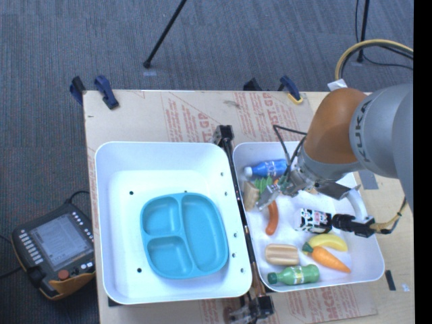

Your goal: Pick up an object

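Note:
My gripper [272, 194] hangs low over the upper left part of the right bin [375, 262], at the end of the grey arm with its orange band. Just below it lies an orange-red sausage [272, 219]. A blue bottle [265, 169] lies just above it, and a tan object [251, 195] rests to its left by the bin wall. Nothing shows clearly in its grasp. Further right and below are a cow-patterned carton [312, 219], a yellow banana [329, 241], a carrot [331, 259], a bun [281, 254] and a green bottle [294, 275].
The left bin [115, 181] holds a blue divided plate [183, 235]. A black divider bar [233, 174] runs between the two bins. Blue clamps [105, 90] grip the bench's far edge. A teach pendant [54, 248] lies off the bench to the left.

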`<act>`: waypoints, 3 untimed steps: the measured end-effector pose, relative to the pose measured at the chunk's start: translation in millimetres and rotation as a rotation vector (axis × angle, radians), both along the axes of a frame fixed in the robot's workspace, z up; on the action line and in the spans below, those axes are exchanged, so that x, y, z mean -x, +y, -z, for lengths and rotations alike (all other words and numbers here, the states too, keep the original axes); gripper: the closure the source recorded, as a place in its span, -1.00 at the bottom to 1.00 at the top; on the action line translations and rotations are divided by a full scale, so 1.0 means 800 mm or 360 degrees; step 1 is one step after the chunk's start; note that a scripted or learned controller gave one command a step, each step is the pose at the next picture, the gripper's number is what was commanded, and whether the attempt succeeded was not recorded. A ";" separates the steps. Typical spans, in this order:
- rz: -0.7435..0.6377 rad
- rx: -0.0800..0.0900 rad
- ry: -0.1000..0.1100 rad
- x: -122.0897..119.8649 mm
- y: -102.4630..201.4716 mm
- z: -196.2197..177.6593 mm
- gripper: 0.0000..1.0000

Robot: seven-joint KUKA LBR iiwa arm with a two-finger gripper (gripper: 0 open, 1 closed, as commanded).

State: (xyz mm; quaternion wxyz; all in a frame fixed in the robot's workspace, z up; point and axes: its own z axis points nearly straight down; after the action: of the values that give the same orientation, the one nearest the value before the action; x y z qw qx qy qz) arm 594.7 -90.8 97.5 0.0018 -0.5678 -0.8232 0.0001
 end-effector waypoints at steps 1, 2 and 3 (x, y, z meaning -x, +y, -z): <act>-0.0081 0.0000 0.0000 0.056 0.002 0.013 -1.00; 0.0591 0.0001 0.0003 0.082 0.005 0.013 -1.00; 0.0597 -0.0001 0.0005 0.082 0.005 0.001 1.00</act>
State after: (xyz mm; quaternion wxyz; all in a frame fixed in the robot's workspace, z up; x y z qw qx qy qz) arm 529.2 -87.1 96.9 0.0031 -0.7114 -0.7028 0.0005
